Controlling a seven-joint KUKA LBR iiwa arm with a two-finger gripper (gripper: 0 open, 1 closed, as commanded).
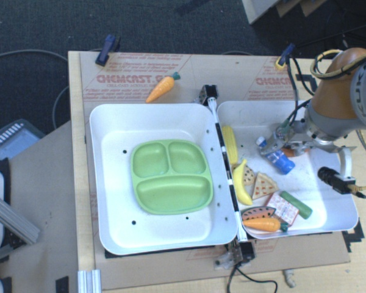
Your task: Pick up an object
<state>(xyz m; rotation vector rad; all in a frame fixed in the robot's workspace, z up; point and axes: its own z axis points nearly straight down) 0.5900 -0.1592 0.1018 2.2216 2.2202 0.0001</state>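
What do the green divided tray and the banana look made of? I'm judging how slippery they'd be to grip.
Green divided tray: apparently moulded plastic, matte with a soft sheen, uniform colour and rounded compartment edges. Banana: likely smooth toy plastic, evenly yellow; it could be rubbery.

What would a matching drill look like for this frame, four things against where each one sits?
Things:
1. green plate
2. carrot
3. banana
4. blue can

Places:
A. on the board behind the left bin
B. middle of the left bin
C. right bin, just under the gripper
D. right bin, along its left wall

Pairs: 1-B, 2-A, 3-D, 4-C
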